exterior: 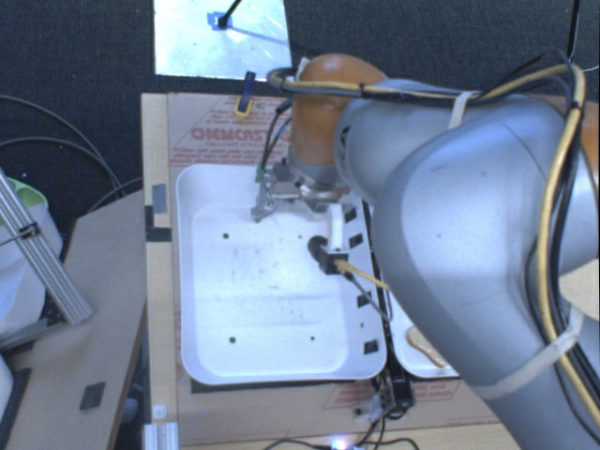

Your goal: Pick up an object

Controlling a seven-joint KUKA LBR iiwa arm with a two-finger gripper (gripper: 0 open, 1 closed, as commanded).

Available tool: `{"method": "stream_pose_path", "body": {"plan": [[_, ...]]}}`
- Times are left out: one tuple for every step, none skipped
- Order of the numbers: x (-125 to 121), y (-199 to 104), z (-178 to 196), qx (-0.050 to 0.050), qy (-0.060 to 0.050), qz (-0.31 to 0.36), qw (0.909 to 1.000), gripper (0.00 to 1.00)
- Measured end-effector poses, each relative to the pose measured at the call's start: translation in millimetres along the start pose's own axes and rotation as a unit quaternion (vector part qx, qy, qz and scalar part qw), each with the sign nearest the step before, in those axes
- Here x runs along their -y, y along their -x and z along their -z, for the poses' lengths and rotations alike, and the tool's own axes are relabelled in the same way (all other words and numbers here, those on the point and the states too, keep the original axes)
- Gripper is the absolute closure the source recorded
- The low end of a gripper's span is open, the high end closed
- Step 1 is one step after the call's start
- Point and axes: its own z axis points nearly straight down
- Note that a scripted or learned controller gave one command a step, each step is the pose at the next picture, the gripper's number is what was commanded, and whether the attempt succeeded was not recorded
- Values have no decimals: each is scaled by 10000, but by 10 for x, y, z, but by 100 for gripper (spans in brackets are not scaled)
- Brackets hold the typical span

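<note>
My gripper (263, 204) hangs low over the far part of the left white bin (206, 345), close to its back wall. Nothing shows between its metal tips from this angle. The orange band of the wrist (330, 92) rises just behind it. The big grey arm covers most of the right bin (448, 371), where a pale tan object (425, 345) peeks out from under the arm near the front edge.
Both bins rest on a cardboard sheet (216, 134) with red print. A shiny metal plate (220, 22) lies beyond the bench. At the left stand a wooden side surface (98, 289) and slanted aluminium bars (42, 256).
</note>
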Motion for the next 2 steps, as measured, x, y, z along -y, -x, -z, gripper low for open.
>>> {"method": "stream_pose_path", "body": {"plan": [[1569,252,42,-10,-43,8,10000,0],[1574,-999,539,-46,58,90,9999,0]]}}
